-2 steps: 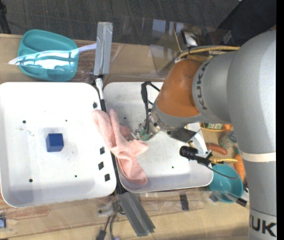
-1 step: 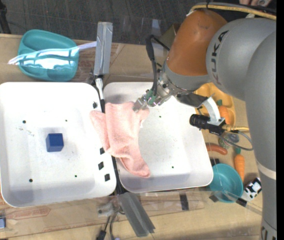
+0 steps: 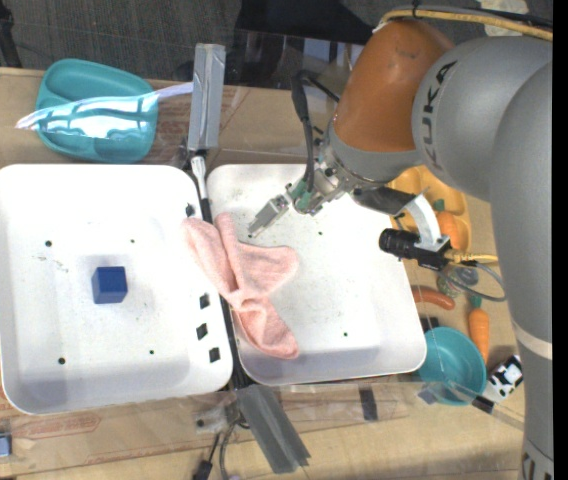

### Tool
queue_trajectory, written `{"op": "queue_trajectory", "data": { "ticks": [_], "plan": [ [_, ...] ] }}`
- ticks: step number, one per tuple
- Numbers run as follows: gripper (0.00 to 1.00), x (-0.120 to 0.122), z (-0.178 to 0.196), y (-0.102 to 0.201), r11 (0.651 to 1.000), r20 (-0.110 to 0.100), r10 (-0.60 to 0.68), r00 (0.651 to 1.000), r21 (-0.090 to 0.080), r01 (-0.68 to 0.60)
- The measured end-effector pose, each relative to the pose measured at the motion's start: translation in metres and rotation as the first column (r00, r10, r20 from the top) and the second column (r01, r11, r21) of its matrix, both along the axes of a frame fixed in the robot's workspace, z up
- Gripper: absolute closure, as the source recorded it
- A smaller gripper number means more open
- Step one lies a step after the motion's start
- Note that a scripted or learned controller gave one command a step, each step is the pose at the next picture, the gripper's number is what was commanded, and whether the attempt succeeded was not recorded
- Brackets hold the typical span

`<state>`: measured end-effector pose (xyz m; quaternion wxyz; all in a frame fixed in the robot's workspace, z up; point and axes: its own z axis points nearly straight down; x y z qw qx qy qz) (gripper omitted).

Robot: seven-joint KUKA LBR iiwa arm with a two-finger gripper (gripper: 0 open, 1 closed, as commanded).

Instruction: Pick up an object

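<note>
Metal gripper [image 3: 264, 215] fingers spread (nothing between them), tips just above pink cloth [image 3: 249, 283], right bin [image 3: 389, 308].

- Two bins sat side by side on the bench [image 3: 114, 423].
- A cube [image 3: 110, 284] lay in the left bin [image 3: 24, 368].
- A cloth [image 3: 247, 282] lay in the right bin [image 3: 364, 338], draped over the shared rims.
- The gripper [image 3: 282, 208] hung above the cloth's far end.
- A dustpan [image 3: 94, 108] lay behind the left bin.
</note>
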<state>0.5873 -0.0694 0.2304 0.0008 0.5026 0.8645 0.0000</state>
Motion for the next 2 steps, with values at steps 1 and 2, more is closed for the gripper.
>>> {"op": "queue_trajectory", "data": {
  "ticks": [1,2],
  "plan": [
    [0.0,-0.003,-0.098,-0.043,0.98,-0.004,0.199,0.98,0.001,-0.199],
    [0.0,0.01,-0.138,-0.03,0.963,-0.003,0.268,0.963,0.002,-0.268]
  ]
}}
